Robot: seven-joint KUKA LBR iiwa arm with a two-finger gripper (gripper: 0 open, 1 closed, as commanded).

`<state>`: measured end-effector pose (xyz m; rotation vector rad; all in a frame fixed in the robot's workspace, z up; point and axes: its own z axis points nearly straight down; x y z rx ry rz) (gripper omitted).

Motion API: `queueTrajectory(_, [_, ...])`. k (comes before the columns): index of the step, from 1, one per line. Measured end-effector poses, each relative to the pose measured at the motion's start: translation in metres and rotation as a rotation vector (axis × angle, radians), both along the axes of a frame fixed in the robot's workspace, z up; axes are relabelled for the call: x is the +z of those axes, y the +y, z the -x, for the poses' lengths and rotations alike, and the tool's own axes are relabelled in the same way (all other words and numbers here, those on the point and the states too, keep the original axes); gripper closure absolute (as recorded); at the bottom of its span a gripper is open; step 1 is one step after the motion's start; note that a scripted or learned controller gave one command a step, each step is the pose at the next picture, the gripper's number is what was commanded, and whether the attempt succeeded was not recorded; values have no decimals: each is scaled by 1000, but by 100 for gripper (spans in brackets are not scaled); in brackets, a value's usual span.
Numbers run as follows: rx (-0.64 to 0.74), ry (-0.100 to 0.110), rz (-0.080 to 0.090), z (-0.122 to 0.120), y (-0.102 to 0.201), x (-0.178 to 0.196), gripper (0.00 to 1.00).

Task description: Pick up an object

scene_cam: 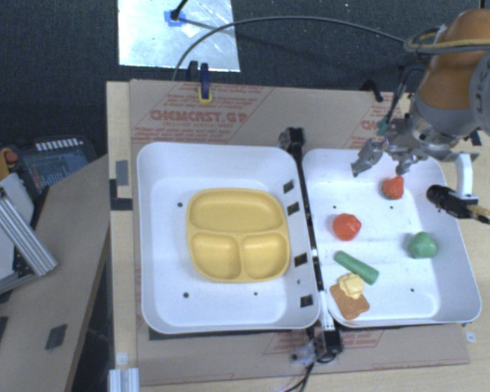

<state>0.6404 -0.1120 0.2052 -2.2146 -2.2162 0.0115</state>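
The right bin holds several small toy foods. An orange-red piece lies near the back, a red tomato-like piece nearer the middle, a green cucumber below it, a round green piece at the right, and a yellow-and-orange piece at the front. My gripper hangs open above the back of the right bin, its fingers spread, just up and left of the orange-red piece. Nothing is between the fingers.
The left bin holds a yellow divided tray. A black divider runs between the two bins. A grey box and a metal rail stand off the bench at the left.
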Motion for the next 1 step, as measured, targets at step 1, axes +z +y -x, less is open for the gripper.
queueTrajectory(1, [2,-13,1,-3,0,8,0])
